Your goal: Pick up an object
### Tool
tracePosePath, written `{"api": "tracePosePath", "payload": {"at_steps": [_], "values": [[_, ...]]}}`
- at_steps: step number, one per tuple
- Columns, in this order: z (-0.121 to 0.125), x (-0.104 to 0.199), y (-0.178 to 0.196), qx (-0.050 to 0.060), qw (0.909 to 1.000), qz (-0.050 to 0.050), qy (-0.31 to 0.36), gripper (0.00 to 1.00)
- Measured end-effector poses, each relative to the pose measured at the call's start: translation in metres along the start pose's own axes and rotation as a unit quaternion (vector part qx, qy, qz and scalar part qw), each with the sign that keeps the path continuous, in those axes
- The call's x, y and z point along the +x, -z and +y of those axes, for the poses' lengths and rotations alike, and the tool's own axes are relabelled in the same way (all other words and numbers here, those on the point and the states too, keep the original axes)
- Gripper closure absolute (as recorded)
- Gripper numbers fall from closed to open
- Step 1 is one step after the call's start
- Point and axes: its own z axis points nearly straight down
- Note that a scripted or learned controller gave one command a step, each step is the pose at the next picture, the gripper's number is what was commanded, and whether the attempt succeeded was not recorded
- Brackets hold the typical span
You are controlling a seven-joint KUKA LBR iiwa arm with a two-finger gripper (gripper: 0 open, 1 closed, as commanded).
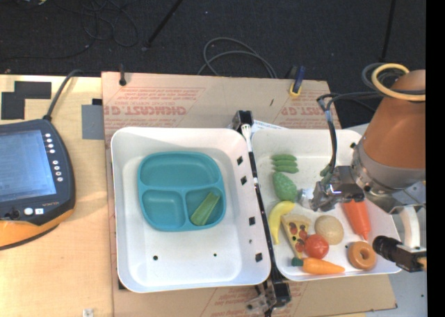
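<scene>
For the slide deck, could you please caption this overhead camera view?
Grey end effector low in the right white bin among plastic toy foods; teal divided plate sits in the left white bin.

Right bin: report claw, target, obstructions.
Claw low in right bin, nothing seen held. Nearest: green vegetable, banana, potato. Toys crowded together.

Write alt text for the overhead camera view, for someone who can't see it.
A grey and orange robot arm reaches in from the right, its gripper low over the right bin of toy food, including a banana, tomato, carrots and a donut. The left bin holds a teal divided tray with a green piece in one compartment.
</scene>
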Motion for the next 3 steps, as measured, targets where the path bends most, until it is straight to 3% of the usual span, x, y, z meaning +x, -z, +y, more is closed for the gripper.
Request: {"api": "tracePosePath", "payload": {"at_steps": [1,2,3], "values": [[0.000,0.000,-0.003,0.002,1.0000,0.000,-0.002,0.00],[-0.003,-0.026,-0.168,0.005,1.0000,0.000,-0.002,0.00],[0.011,-0.108,-0.175,0.002,1.0000,-0.001,-0.003,0.00]]}}
